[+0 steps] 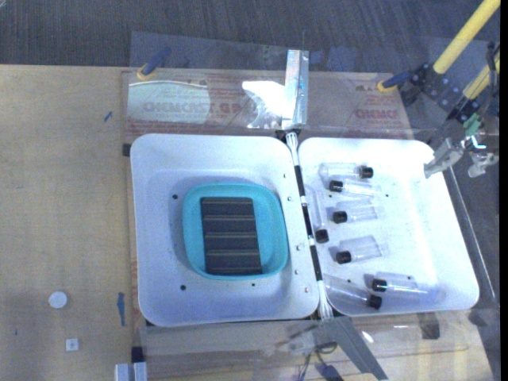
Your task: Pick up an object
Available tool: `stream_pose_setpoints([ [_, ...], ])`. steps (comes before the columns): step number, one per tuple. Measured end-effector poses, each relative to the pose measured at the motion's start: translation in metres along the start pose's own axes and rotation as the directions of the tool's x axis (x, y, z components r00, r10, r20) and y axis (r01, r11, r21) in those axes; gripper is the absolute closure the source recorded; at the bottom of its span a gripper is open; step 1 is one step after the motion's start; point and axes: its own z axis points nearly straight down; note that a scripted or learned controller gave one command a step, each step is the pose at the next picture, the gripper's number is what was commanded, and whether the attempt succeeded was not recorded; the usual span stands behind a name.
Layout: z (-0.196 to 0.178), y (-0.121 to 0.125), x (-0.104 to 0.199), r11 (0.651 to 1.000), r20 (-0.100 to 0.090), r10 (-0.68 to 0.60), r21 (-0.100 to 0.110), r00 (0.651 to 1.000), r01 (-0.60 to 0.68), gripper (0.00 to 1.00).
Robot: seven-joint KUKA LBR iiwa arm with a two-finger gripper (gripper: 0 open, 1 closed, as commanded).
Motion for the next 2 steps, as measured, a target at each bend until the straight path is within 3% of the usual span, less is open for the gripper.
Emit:
stream_pose_setpoints([
  [1, 0.157, 0.001, 0.017, 0.998, 0.001, 0.054, -0.008, 0.999, -0.054, 0.00],
  [2, 0.191, 0.036, 0.058, 1.000, 0.001, -0.016, -0.003, 1.000, 0.016, 0.00],
])
